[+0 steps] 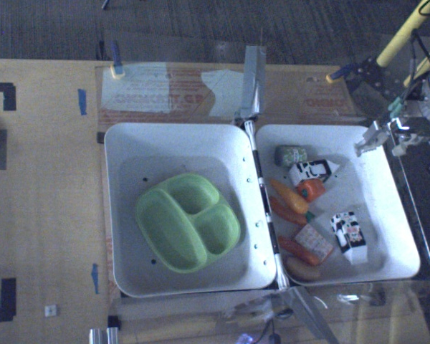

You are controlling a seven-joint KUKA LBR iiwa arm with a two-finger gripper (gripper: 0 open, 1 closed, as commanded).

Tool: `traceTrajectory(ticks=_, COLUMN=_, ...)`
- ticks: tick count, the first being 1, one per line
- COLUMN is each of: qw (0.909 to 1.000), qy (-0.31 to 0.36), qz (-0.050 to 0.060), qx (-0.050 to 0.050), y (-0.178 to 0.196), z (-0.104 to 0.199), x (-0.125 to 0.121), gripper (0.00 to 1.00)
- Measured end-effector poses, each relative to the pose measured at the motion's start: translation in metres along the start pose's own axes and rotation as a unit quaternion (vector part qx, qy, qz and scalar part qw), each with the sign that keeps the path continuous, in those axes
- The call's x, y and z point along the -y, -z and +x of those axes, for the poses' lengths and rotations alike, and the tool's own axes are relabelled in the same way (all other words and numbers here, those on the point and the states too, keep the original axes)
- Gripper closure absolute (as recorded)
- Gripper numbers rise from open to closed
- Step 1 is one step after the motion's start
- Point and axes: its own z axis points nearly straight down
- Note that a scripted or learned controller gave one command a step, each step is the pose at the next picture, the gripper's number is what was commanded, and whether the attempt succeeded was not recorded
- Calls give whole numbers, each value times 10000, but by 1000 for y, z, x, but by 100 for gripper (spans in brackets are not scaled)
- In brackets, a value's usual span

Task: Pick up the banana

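While your pincer (376, 140) is hovering at the right bin's (405, 228) far-right corner, jaws unreadable, nothing is being lifted yet.

The gripper (376, 136) is seen at the right side, held up high. Its arm is stretched in from the right.

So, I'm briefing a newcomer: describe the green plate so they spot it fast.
Find the left white bin. The green plate lies in its middle. It has three compartments, whereas the small toy foods crowd the right bin.
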Motion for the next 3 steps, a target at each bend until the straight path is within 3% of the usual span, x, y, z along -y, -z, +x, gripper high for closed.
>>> traceTrajectory(ticks=1, qw=9946, qy=-1041, qz=11, qx=-4, y=-163, z=50, x=8, gripper=0)
traceTrajectory(ticks=2, qw=8869, qy=-4620, qz=13, qx=5, y=-36, z=22, x=98, gripper=0)
traceTrajectory(ticks=3, qw=8874, qy=-4609, qz=25, qx=9, y=-27, z=22, x=98, gripper=100)
